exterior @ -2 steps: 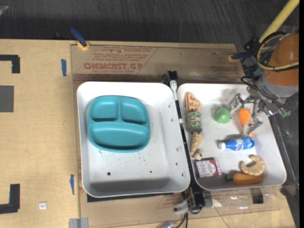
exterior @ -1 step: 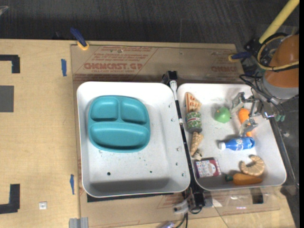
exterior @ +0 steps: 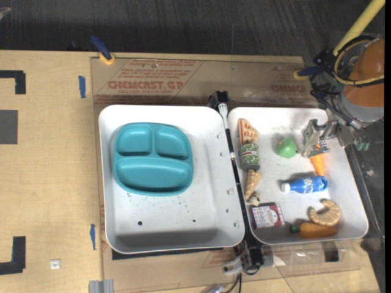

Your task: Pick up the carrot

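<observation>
Jaws [exterior: 316, 140] were right over the carrot [exterior: 318, 162] in the right bin [exterior: 357, 188]; couldn't tell if they'd clenched, so no lift yet.

Around the carrot [exterior: 318, 163] room is tight: the tool [exterior: 317, 140] sits right above it, the green ball [exterior: 285, 148] to its left, the blue bottle [exterior: 305, 185] just below. To the carrot's right, bare floor runs to the right bin [exterior: 357, 194] wall.
</observation>
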You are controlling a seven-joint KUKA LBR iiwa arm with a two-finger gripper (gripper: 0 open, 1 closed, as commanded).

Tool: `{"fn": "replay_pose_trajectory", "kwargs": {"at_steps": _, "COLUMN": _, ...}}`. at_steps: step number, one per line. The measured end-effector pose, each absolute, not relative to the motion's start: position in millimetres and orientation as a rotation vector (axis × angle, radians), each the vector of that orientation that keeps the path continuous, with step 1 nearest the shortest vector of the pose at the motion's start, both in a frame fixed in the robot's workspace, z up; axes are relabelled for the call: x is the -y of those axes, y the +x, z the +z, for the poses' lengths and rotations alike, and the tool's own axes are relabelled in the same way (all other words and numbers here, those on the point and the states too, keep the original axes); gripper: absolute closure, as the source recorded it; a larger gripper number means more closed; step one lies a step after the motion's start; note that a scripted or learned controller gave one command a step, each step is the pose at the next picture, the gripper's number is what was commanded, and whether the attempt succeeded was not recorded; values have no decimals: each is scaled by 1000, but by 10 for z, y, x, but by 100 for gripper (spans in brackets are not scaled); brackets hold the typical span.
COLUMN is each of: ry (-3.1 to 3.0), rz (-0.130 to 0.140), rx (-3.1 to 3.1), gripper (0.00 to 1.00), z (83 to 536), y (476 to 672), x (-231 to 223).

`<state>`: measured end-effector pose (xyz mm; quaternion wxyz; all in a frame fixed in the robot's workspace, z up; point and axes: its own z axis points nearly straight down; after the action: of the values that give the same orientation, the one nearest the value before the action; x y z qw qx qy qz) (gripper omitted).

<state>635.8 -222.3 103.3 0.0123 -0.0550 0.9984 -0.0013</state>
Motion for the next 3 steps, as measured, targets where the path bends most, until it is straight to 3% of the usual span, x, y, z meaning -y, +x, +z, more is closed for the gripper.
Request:
{"fn": "replay_pose_trajectory", "kwargs": {"at_steps": 1, "ry": -172, "rz": -3, "rx": -3114, "gripper": 0, "z": 1023, "y": 6353, "x": 2221}}
{"fn": "replay_pose_trajectory", "kwargs": {"at_steps": 2, "ry": -84, "rz": 0, "rx": -3129, "gripper": 0, "z": 875, "y": 6343, "x": 2232}}
{"fn": "replay_pose_trajectory", "kwargs": {"at_steps": 3, "ry": -83, "rz": -6, "rx": -3112, "gripper": 100, "z": 1035, "y": 6390, "x": 2236}}
